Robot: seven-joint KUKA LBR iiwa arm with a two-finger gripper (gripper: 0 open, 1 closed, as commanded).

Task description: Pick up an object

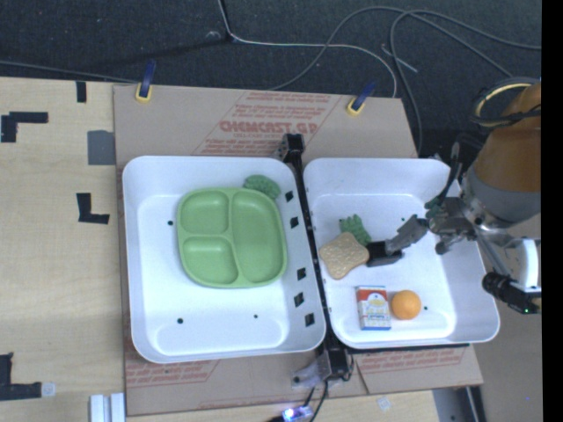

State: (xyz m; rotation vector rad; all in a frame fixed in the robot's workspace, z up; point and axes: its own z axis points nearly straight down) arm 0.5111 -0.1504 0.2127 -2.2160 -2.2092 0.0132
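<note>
Although the gripper (376, 255) is lowered into the right bin (440, 178) just beside the toast (343, 254), its grip cannot be told. Judged light, stiff and crumbly, the toast should be pinched gently across its edges, clear of the green toy (354, 228).

i work in a robotics lab: my two white bins (141, 236) sit clamped on cardboard (264, 121) over a plywood bench (53, 262), loose cables (290, 38) behind.
</note>
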